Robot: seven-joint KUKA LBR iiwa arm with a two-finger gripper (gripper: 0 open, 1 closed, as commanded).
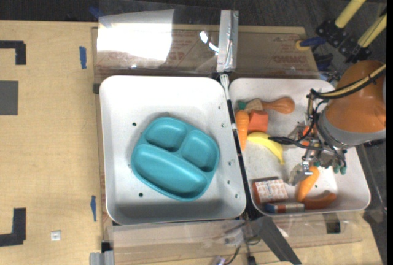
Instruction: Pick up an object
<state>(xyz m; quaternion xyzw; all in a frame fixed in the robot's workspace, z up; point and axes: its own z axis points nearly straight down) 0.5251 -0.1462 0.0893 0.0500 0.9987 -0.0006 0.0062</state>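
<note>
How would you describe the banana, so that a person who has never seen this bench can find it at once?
Look at the right bin of the two white bins, the one crowded with toy food. Near its middle lies the banana, just left of the pincer. It is the only yellow, curved piece; the carrot and the other pieces around it are orange or red.

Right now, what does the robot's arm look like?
The arm comes in from the right. It is grey, with a wide, round orange band above the wrist. Thin dark cables loop over it. The gripper at its end is small and metal, with bits of coloured wiring around it.
</note>
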